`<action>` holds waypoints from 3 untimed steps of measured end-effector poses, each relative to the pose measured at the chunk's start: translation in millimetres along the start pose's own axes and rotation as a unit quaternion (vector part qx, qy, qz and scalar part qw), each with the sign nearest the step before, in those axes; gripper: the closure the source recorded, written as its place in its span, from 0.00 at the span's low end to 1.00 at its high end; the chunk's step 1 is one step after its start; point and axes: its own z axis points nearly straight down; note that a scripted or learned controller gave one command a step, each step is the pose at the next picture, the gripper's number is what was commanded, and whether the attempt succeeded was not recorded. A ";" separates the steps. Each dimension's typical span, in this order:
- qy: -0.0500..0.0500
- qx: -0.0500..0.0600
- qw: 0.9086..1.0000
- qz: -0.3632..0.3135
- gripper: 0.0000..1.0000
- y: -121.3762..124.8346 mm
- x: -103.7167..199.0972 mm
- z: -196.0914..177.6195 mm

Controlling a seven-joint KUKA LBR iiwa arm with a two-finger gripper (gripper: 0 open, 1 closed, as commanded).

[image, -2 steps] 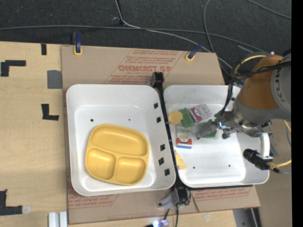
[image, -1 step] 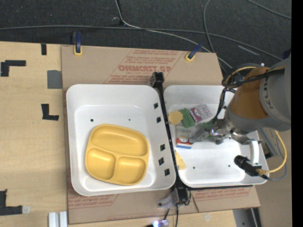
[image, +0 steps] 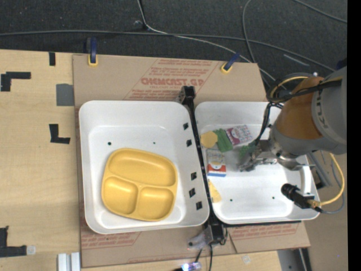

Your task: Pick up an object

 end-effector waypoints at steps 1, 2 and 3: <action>0.000 0.000 1.000 0.000 1.00 0.8 2.3 -41.1; -0.001 -0.003 1.000 0.000 1.00 7.8 -2.0 -101.8; 0.000 0.000 1.000 0.000 1.00 8.1 -1.8 -106.7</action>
